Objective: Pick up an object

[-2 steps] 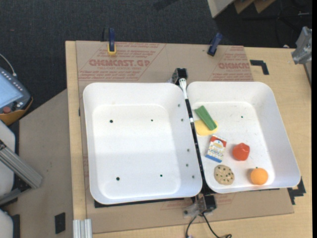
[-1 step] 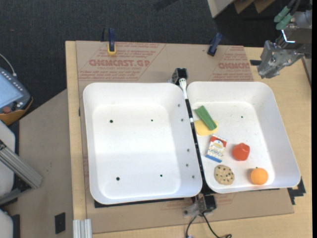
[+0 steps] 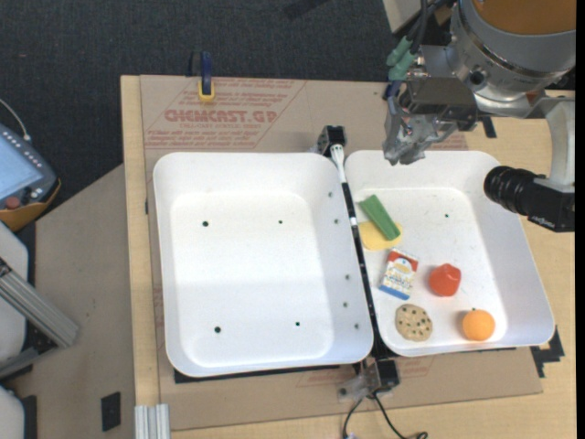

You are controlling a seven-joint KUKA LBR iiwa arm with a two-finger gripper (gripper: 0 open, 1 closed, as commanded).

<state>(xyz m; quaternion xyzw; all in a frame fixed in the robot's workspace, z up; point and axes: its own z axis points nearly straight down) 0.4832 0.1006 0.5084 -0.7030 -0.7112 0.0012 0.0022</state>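
A robotics lab, not a home or a shop.

The table [image 3: 228, 108] was a bare board stamped with a maker's name, pinned at its far edge by a yellow-and-blue clamp [image 3: 206, 73], over dark carpet [image 3: 73, 44]. A grey industrial arm [image 3: 516, 16] with an orange band and bundled cables hung above the far right corner. A left bin [image 3: 174, 245] and a right bin [image 3: 512, 236], both shallow and white, sat side by side, the right carrying toy food such as a biscuit [image 3: 413, 321] and an orange [image 3: 478, 324]. An aluminium framing rail [image 3: 32, 305] showed off the near left corner.
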